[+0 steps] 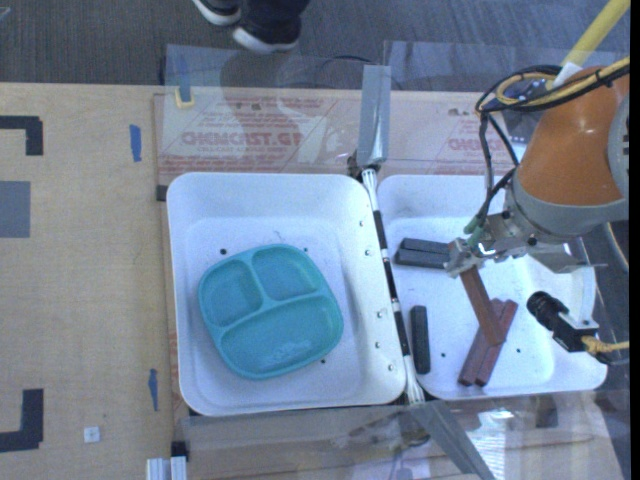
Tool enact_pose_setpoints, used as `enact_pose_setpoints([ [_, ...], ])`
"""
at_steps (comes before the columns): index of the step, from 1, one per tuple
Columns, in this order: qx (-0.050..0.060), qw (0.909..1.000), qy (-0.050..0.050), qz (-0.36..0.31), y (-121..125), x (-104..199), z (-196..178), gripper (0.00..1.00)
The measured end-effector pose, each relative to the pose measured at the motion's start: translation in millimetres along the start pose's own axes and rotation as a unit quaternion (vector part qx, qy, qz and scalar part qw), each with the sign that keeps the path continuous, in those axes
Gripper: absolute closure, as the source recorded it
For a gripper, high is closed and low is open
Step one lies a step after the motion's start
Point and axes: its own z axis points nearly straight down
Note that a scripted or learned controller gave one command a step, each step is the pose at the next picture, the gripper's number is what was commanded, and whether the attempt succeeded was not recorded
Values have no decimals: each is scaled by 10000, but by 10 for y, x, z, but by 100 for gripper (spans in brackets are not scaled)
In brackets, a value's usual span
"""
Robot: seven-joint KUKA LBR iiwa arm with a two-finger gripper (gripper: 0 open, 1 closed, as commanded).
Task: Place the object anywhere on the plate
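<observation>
Pale wood bench [80, 298] fills the left of the scene, with grey carpet beyond it and someone's black shoes [240, 3] at the top edge. 2 shallow white bins sit side by side on the bench.

Left bin [190, 208] holds a teal plate [270, 310] with 3 compartments, lying flat a little left of the bin's middle. Nothing rests on it, so the task has not yet been completed.

Right bin [430, 193] holds the loose items. A dark grey block [420, 255] lies near the upper left, its long axis running roughly left to right. A small black bar [420, 338] lies close to the divider, its long axis pointing up and down. 2 brown sticks [487, 343] lie together, slanting from upper left to lower right.

Reaching in from the right, the arm [570, 158] has its gripper [478, 252] low over the right bin, just to the right of the block and at the upper end of the sticks. Whether the gripper is clenched or released cannot be told, and no item can be seen held in it.

Judging by position, the block or the sticks' upper end is the likely target. Either way, the plate lies to the left, across the divider, so the carry would run leftward and slightly down in the view.
</observation>
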Motion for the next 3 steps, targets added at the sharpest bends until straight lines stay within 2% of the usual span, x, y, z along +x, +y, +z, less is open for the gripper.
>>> enact_pose_setpoints([
  [1, 16, 9999, 5, -118, 72, 751, -40, 100],
  [2, 25, 9984, 6, -562, 185, 1486, 352, 100],
  [3, 9, 9992, 0, -409, 444, 2086, 570, 100],
])
